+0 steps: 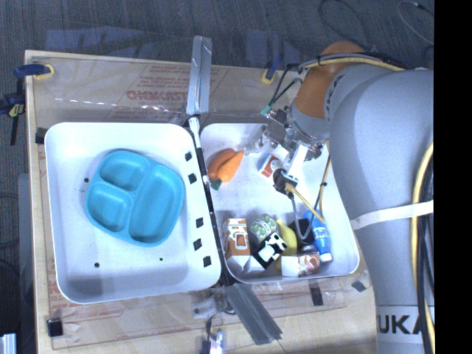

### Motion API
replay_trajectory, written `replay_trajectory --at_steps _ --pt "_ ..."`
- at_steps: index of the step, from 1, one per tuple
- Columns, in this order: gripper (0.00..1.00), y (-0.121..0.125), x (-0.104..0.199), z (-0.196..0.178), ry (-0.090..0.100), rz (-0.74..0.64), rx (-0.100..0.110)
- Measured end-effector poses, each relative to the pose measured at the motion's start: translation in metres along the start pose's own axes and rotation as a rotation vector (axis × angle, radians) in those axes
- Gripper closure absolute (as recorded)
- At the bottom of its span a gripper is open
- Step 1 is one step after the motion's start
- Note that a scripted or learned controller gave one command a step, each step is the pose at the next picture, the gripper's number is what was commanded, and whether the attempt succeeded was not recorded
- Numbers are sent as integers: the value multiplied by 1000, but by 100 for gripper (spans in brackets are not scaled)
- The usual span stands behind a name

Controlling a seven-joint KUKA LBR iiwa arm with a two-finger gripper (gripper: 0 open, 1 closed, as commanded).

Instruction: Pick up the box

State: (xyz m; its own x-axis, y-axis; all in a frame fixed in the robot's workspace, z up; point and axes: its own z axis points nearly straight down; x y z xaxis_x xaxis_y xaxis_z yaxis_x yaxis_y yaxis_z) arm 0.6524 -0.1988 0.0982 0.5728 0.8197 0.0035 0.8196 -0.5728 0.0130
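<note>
Here's the grey arm (376, 139) leaning in over the right bin (335, 220), orange band (318, 87) bright above the wrist, and the pincer (284, 169) is down low inside that bin, near its far wall. Right at the pincer tip there's a small red-and-white box (268, 166), lying in the upper part of the right bin, touching or very nearly touching the fingers; whether it sits between them I cannot tell, and I cannot tell how far apart the pincer stands either, the wrist and cabling crowd it too much. Just beside that box, toward the divider between the bins, an orange carrot-like toy (225, 165) lies tilted. Along the right bin's near wall there's a tight huddle: an orange-and-white carton (237, 237) closest to the divider, a green crinkled packet (263, 227) next to it, a black-and-white checked piece (270, 249) in front, a yellow item (287, 236) touching that, a small blue bottle (321, 240) toward the arm's side, and a white-and-red tub (299, 265) pressed against the near wall. Over in the left bin (66, 271), well apart from the pincer, a blue divided plate (136, 195) lies flat. Both bins sit on the pale worktop (110, 80).
</note>
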Motion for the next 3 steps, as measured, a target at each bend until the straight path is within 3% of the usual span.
replay_trajectory --at_steps 2,3 --pt "0 -28 -21 0 1 27 0" --pt "0 -43 -33 0 3 -59 -2"
